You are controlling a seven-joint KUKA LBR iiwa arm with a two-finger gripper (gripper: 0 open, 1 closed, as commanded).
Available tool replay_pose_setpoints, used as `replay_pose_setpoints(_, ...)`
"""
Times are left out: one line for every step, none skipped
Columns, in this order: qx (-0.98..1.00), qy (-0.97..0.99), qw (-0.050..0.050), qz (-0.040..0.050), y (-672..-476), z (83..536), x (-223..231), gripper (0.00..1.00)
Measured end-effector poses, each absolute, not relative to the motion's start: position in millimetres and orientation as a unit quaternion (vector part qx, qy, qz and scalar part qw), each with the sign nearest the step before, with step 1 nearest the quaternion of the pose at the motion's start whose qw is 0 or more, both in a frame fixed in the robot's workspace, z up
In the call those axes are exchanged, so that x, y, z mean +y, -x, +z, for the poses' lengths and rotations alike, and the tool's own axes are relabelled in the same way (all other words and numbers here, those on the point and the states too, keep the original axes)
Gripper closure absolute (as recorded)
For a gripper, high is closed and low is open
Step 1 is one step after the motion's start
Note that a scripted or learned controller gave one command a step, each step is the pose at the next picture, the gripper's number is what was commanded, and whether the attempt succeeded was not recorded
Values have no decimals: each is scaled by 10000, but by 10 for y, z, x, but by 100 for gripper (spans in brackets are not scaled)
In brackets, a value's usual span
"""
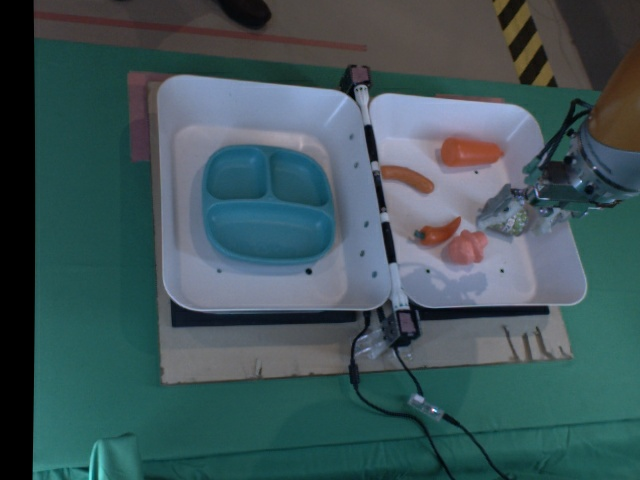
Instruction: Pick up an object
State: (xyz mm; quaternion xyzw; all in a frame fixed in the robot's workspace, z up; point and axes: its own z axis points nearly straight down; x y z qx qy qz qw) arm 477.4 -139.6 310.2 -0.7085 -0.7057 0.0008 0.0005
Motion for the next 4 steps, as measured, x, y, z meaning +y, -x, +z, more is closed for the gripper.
replay_pose_setpoints(-7055,7087,-36,-19,-5107,1830,-1191,0)
replay_pose_setpoints(-7043,7099,-66,-35,-5132,1936,-1202,100)
replay_pose_setpoints(-7043,7099,-65,-34,-5131,1936,-1202,0)
replay_pose_setpoints(-7032,7110,-76,-34,-5143,2030,-1213,100)
